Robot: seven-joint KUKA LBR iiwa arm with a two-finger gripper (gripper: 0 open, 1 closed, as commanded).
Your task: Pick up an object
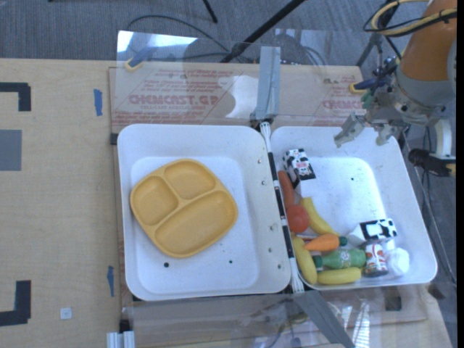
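The table (58, 194) carries two shallow white bins side by side. The left bin (145, 140) holds a yellow divided plate (183, 206), lying flat and turned at an angle, with three compartments.

The right bin (406, 187) holds a cluster of small toy items gathered along its left wall and near edge. A black-and-white cow figure (298, 164) lies near the far left corner. Just below it an orange-red carrot-like piece (287, 188) runs along the left wall, and a red rounded item (296, 218) touches a yellow banana (316, 216). A second orange carrot (322, 243) lies across the pile, beside a green bottle-shaped item (344, 258). Another yellow banana (308, 263) curves along the near left corner. A second black-and-white piece (378, 229) rests near the right side, above a small red-and-white container (375, 259) and a white lump (398, 259).

The arm (428, 49) enters from the right. The gripper (365, 130) hovers above the far edge of the right bin, well apart from the item cluster. Its two fingers (345, 134) stand apart, with nothing between them. All candidate objects lie in the bin, none lifted.
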